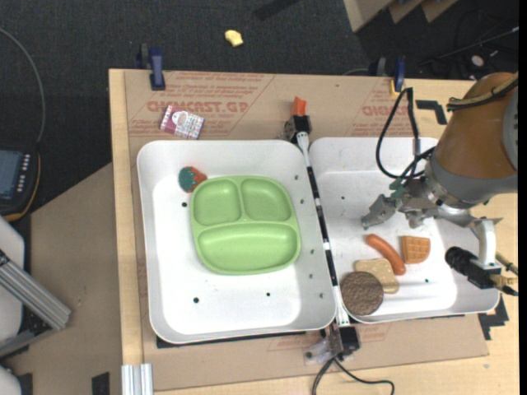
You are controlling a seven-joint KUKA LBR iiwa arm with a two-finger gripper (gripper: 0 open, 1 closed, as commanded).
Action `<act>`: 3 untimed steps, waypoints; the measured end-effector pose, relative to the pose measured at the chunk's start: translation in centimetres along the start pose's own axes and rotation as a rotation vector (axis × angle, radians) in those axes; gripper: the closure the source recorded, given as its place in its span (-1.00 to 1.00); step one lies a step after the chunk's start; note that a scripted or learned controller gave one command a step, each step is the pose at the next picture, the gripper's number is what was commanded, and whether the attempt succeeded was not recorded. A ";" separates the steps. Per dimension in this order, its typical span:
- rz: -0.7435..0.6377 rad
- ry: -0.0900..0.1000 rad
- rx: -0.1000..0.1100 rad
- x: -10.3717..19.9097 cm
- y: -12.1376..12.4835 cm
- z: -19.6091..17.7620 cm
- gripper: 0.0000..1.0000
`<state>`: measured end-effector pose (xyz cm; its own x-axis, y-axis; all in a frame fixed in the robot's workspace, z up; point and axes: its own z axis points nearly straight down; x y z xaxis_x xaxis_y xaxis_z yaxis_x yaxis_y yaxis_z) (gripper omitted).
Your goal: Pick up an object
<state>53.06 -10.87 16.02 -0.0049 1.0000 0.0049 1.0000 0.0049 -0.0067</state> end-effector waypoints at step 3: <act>-0.003 -0.005 -0.017 5.6 1.6 -3.0 1.00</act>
